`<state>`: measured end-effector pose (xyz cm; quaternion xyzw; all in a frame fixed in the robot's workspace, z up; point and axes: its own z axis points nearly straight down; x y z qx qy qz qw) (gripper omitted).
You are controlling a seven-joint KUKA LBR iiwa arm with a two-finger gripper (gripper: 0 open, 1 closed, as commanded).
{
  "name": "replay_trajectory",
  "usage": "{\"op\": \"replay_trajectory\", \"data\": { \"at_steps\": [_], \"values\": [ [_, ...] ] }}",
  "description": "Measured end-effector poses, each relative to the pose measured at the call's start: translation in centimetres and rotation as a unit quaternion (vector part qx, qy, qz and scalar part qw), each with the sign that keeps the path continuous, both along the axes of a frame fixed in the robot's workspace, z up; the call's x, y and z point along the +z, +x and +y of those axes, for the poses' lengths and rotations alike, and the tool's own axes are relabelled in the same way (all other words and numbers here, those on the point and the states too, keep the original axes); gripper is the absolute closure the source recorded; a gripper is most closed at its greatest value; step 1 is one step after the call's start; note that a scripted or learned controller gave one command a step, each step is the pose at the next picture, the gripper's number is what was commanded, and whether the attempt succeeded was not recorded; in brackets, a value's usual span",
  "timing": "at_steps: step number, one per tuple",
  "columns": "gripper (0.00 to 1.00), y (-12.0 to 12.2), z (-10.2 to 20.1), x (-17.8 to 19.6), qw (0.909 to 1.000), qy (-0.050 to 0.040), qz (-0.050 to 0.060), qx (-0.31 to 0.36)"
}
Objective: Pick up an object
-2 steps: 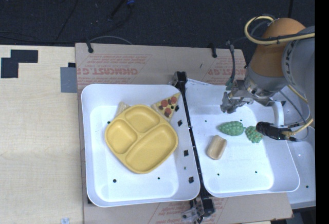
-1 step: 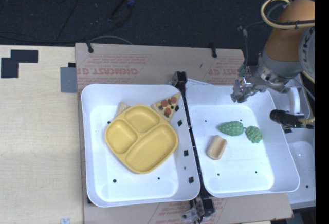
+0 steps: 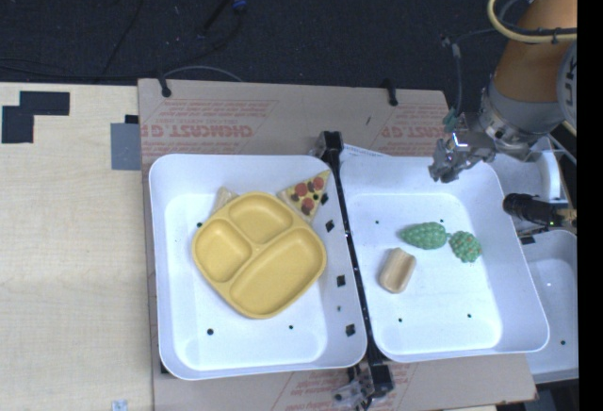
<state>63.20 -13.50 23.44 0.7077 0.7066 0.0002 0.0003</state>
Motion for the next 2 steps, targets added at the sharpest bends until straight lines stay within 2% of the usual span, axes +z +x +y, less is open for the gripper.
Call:
{"op": "replay_trajectory", "data": {
  "at_steps": [2],
  "values": [
    [1.00, -3.1, 9.2, -1.0, 1.0000, 0.0013, 0.003, 0.003]
  ]
}}
